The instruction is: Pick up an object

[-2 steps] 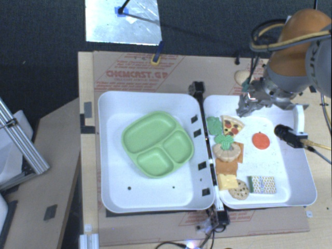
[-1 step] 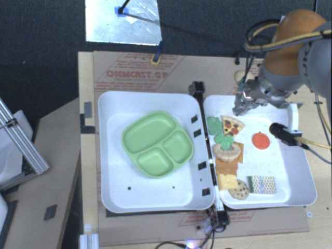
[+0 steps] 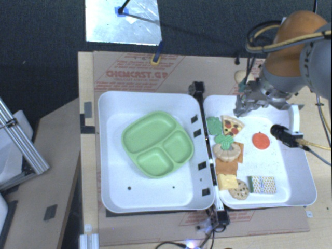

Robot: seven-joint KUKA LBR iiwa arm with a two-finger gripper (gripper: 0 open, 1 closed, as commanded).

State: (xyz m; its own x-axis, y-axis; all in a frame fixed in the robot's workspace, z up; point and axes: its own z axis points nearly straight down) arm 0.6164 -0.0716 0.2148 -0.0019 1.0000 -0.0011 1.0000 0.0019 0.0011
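Glossy white plastic bins (image 3: pixel 155 100), smooth matt green tray (image 3: pixel 157 143), brown cardboard underlay (image 3: pixel 137 74)

Colours we are seeing across the two white bins

We are looking at a pale green divided plate (image 3: pixel 158 144) in the left white bin (image 3: pixel 111 191); in the right white bin (image 3: pixel 298 191) we are seeing a red disc (image 3: pixel 261 140), a pizza slice (image 3: pixel 233 124) in yellow with red dots, a green leafy piece (image 3: pixel 214 125), a yellow cheese square (image 3: pixel 227 180), a brown speckled cookie (image 3: pixel 239 192) and a small packet (image 3: pixel 262 184) patterned in blue-green and yellow. The arm (image 3: pixel 295 45) is showing grey with an orange band.
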